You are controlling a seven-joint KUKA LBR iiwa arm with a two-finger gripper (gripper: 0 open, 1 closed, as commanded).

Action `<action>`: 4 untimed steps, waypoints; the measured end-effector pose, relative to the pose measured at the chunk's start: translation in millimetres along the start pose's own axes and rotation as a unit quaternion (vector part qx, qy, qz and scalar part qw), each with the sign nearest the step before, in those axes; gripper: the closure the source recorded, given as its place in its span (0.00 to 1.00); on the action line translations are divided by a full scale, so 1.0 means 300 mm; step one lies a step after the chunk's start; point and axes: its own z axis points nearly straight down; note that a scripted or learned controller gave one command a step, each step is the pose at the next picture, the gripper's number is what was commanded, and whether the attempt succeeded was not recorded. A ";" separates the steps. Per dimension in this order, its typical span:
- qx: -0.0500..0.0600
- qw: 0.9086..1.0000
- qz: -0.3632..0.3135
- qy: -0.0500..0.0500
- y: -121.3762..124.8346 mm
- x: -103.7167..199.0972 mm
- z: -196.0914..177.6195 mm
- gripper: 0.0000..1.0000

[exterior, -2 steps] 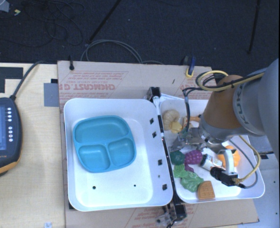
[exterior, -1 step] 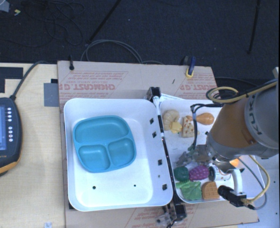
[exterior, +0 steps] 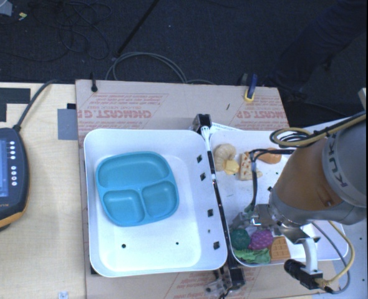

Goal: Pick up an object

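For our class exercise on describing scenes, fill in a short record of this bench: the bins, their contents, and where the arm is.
left bin: holds a blue divided plate
right bin: small toy foods
far end of right bin: beige and yellow pieces
near end of right bin: green, purple and orange pieces
arm: over the right bin
left of bench: tablet-like pendant
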 end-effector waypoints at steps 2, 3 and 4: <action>-0.002 1.000 -0.004 0.000 0.419 0.006 0.006 0.00; -0.002 1.000 -0.003 0.000 0.571 0.007 -0.003 0.00; -0.006 1.000 -0.001 -0.002 0.572 -0.076 -0.352 0.00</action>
